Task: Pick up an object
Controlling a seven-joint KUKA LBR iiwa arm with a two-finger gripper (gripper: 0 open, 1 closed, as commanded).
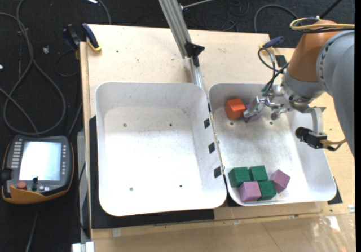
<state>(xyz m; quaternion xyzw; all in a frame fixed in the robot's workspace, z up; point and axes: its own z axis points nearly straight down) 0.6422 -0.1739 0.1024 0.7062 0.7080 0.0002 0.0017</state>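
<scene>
I see the arm (324, 59) reaching in from the right over the right bin (316, 158). Gripper (254, 111) sits low at the bin's far end, just beside an orange block (234, 107). Green blocks (251, 179) and purple blocks (265, 185) cluster at the near edge. Left bin (113, 132) alongside.

The gripper (255, 111) hangs in the far part of the right bin (316, 158). One block (235, 107) sits just left of it — five blocks (258, 182) cluster well nearer the camera; left bin (107, 132) beyond.
</scene>
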